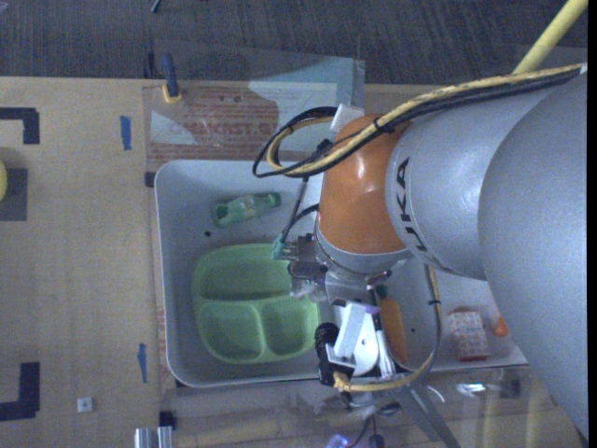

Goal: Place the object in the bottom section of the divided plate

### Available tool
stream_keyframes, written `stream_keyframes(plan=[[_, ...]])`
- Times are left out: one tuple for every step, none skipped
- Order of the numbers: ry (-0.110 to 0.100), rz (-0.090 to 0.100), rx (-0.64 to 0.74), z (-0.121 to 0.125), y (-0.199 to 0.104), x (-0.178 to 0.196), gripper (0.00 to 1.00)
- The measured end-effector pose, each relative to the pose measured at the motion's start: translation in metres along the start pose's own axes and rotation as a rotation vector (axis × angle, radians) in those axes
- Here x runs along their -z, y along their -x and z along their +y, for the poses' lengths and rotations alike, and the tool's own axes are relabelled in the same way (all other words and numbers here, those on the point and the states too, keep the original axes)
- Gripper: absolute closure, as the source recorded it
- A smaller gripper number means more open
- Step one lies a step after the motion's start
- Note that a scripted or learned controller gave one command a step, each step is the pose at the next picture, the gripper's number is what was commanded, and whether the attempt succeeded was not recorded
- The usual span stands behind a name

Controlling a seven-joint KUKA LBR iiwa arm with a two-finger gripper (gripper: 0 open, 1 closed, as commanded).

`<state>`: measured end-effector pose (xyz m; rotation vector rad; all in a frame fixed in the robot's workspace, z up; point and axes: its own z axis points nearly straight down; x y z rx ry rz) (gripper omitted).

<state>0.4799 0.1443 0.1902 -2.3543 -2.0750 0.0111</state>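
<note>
- Gripper (300, 271) hung over the plate's (200, 295) right rim; I couldn't tell if it was released or clenched.
- Likely target: bottle (244, 207), lying flat in the bin (175, 250), just beyond the plate.
- I judged it light, slick and prone to rolling; best gripped mid-body, across its width.

divided plate (244, 317): light green | bottle (244, 208): green | bin (177, 241): white | packet (468, 334): red-and-white
</note>
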Motion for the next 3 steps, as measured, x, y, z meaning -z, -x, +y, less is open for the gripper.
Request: stream_keyframes(plan=[[0.003, 0.0, 0.047, 0.101, -0.081, -0.009, 1.0], [0.004, 0.0, -0.092, 0.111, -0.093, 0.088, 1.0], [-0.001, -0.002, -0.385, 0.106, -0.088, 0.065, 1.0]])
